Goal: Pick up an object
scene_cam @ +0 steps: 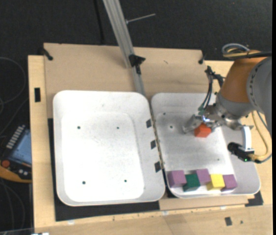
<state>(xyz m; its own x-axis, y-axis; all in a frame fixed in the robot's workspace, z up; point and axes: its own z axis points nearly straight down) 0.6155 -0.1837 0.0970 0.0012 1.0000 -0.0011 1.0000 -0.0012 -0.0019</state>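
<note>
Camera view: gripper point(200, 125) sits at the orange block point(202, 130) in the right bin point(177, 106); finger state unclear, lift not yet confirmed.

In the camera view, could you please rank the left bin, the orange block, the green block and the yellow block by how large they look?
1. Left bin, by far the largest.
2. Orange block, green block and yellow block: all look about alike, and the gripper partly covers the orange one, so I won't rank them.

Wooden bench point(93, 72), dark floor point(39, 13)
</note>
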